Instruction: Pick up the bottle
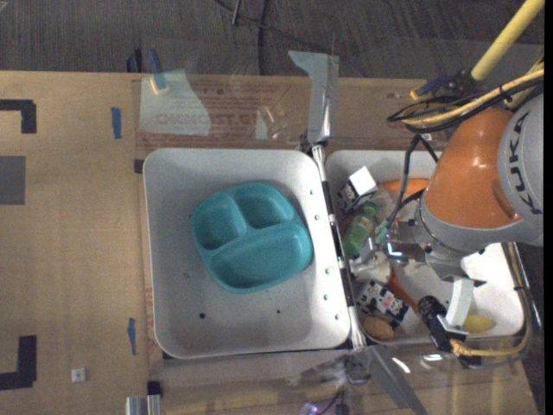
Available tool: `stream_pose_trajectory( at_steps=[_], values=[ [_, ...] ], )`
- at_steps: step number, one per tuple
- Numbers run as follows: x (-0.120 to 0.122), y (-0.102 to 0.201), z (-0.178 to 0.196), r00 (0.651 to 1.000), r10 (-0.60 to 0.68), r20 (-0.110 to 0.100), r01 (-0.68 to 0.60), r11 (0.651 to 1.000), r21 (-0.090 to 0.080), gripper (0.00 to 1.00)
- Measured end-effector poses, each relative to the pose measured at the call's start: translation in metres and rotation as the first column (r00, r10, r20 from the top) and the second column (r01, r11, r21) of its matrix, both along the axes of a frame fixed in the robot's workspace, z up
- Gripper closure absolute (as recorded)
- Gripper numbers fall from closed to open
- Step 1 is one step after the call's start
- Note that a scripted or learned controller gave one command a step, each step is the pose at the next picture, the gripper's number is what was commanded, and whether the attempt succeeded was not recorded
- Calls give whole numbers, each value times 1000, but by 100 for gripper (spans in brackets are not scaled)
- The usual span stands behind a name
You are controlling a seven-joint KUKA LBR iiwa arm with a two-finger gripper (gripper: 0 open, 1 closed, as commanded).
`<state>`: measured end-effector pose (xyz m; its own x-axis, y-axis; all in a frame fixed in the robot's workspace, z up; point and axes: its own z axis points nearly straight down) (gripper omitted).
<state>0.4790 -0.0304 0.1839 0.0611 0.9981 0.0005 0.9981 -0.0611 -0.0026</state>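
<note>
The green bottle (357, 232) lies in the right bin (510, 318), close against its left wall, with a lighter patch on its side. My gripper (378, 251) reaches down right beside the bottle, at its lower right end, and seems to touch it. The grey and orange wrist hides most of the gripper from above.
The left bin (173, 318) holds a teal divided plate (251, 236). Around the bottle in the right bin lie a small white box (361, 181), an orange thing (406, 185), a black-and-white pack (381, 298), a brown round thing (378, 326) and a yellow thing (478, 322).
</note>
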Motion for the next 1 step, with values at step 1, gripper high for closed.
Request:
stream_pose_trajectory(
  at_steps=[1],
  values=[
    [0,28,0,978,-211,2,211,978,-1,0]
  ],
)
